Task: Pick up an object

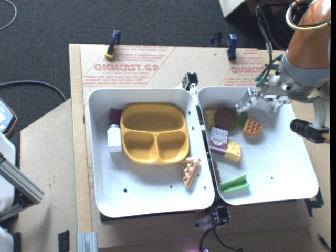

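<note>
In the camera view, the gripper (258, 101) hung over the right bin (283, 177), near its back edge, jaws apart with nothing between them. Just below it lay a waffle piece (252, 126), with a brown round cookie (226, 118) beside it; a small carton (218, 140), a cheese wedge (233, 151) and a green stick (234, 183) sat nearer the front. The waffle looked the handiest target: descending straight over it, fingers straddling its edges and clear of the cookie, would likely serve best. The left bin (105, 193) held a yellow divided tray (154, 133).
</note>
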